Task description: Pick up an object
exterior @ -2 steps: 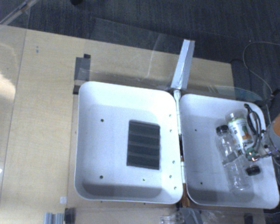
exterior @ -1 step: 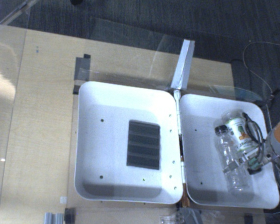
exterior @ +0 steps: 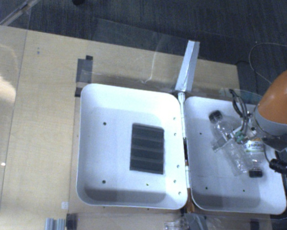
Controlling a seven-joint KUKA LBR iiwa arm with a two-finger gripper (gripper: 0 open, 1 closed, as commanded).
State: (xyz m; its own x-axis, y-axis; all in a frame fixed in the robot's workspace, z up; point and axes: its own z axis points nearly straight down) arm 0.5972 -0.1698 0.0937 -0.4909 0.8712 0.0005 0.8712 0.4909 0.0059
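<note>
A dark ribbed rectangular pad (exterior: 147, 148) lies flat in the middle of the left bin (exterior: 95, 111). My gripper (exterior: 235, 144) hangs over the right bin (exterior: 197, 185), well to the right of the pad and apart from it. Its clear fingers spread wide, one dark fingertip (exterior: 215, 115) toward the bin's back left and the other toward its front right. I see nothing between them. The orange band of the arm (exterior: 281, 99) sits above the bin's right side.
A low wall (exterior: 184, 158) divides the two bins. A metal strip (exterior: 188, 65) stands behind their junction. Cables (exterior: 240, 105) trail by the wrist. Bare wooden bench (exterior: 27, 140) spreads to the left.
</note>
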